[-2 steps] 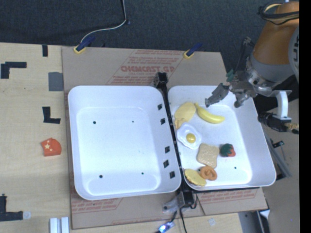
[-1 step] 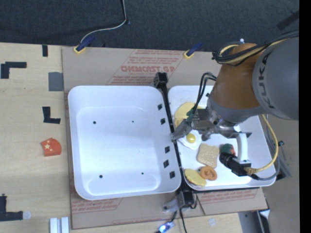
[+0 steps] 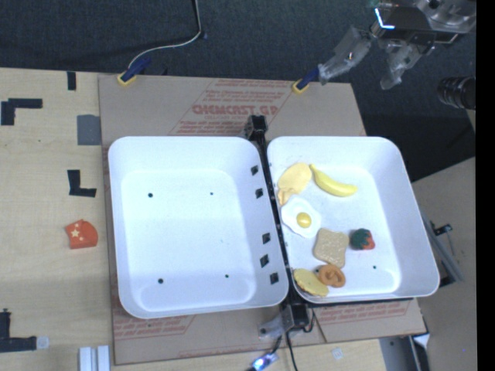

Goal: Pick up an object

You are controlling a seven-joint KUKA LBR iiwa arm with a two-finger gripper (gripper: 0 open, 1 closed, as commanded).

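Note:
My gripper (image 3: pixel 370 62) hangs high above the bench at the top right, well beyond the far edge of the right bin (image 3: pixel 402 176). Its two fingers (image 3: pixel 345 54) are spread wide apart with nothing between them. In the right bin lie a yellow banana (image 3: pixel 334 183), a pale yellow piece (image 3: pixel 294 180), a fried egg (image 3: pixel 301 219), a slice of toast (image 3: pixel 331 246), a red and green fruit (image 3: pixel 361 239), a small orange pretzel (image 3: pixel 333 276) and a yellow piece (image 3: pixel 309 284) at the near edge.
The left bin (image 3: pixel 186 230) stands beside the right one on a cardboard sheet (image 3: pixel 232 110). A small red object (image 3: pixel 82 234) lies on the bench left of the bins. A cable (image 3: pixel 166 49) runs across the dark backdrop.

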